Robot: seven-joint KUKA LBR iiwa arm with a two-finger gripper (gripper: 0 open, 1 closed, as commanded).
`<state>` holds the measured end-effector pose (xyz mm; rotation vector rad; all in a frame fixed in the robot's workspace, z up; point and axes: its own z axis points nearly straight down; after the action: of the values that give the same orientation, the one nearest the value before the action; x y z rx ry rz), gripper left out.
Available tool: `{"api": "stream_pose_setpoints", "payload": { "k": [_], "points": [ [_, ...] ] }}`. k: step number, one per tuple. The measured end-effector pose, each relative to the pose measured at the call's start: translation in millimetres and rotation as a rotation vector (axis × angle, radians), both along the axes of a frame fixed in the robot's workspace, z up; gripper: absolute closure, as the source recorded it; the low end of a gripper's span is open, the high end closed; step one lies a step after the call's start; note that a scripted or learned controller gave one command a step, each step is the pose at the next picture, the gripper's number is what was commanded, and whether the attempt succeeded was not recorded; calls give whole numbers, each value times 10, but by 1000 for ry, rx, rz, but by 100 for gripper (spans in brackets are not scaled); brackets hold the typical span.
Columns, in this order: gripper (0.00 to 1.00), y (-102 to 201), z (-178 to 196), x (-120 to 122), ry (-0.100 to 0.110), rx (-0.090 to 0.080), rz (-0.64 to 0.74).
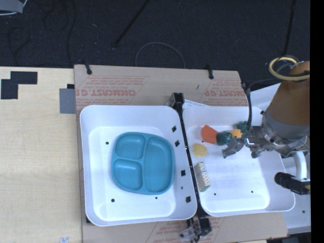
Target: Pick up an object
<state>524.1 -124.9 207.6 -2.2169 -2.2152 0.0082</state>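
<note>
Your end effector [232, 150] hangs low in the right bin [238, 196], just beside the green toy [223, 137]; whether it grips anything, you cannot tell. The crowded orange block [209, 133] could get knocked aside.

Dark carpet [152, 24] behind wooden bench [35, 161]

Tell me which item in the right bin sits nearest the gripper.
The small green and yellow toy, just left of the gripper. The orange piece, pale yellow piece and mesh-wrapped item lie farther left.
</note>
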Motion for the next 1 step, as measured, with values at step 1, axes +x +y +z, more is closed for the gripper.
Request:
{"api": "stream_pose_setpoints", "payload": {
  "k": [1],
  "points": [
    [0,-4,-437,-6,-1,1,1]
  ]
}}
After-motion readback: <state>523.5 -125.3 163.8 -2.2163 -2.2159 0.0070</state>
